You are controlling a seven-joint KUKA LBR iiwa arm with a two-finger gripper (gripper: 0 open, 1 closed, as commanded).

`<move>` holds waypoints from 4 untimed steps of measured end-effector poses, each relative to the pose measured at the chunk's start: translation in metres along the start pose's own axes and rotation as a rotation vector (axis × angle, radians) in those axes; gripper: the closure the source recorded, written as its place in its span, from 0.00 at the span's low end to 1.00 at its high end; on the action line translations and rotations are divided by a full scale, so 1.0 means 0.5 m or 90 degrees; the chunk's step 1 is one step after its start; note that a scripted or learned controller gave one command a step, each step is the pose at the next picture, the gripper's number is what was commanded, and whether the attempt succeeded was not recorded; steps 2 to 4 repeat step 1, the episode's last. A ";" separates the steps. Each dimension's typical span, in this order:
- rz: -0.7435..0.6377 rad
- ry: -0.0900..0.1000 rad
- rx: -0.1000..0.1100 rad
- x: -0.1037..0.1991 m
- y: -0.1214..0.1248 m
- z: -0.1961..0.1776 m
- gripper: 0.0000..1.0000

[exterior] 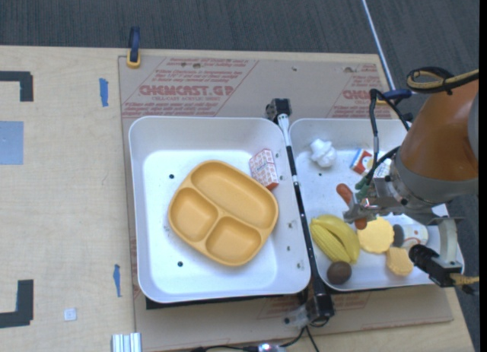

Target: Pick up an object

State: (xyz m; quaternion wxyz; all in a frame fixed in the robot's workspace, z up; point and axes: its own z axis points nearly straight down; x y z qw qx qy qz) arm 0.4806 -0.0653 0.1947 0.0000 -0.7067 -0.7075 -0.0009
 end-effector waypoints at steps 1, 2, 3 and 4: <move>-0.001 -0.001 -0.002 0.115 0.000 -0.024 1.00; -0.001 -0.001 -0.002 0.115 0.000 -0.024 1.00; -0.001 -0.001 -0.002 0.115 0.000 -0.024 1.00; -0.001 -0.001 -0.002 0.115 0.000 -0.024 1.00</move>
